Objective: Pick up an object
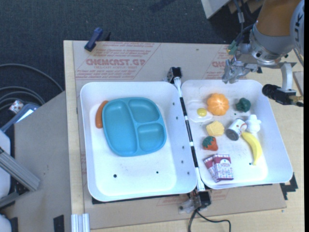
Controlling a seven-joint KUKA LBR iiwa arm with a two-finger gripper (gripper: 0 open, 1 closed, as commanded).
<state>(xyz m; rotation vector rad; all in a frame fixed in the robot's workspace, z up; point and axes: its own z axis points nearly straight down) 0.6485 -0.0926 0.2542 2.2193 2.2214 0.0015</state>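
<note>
The orange lies in the right bin, toward its far side, and it is the object nearest the gripper. The gripper hangs above the bin's far rim, up and slightly right of the orange and clear of it, with nothing between its fingers. The fingers are small and dark against the bench, so whether they are parted or closed I cannot tell.

Just left of the orange sits a fried egg toy, and below it a yellow block. A strawberry lies below that, near the bin's left wall. To the right of the orange is a dark green piece. A small can lies on its side beside a white object, with a banana just below them. A red and white carton rests near the front edge.

The left bin holds a blue divided plate, with an orange carrot-like piece tucked against its left edge. A blue clip lies at the bench's far left corner.
</note>
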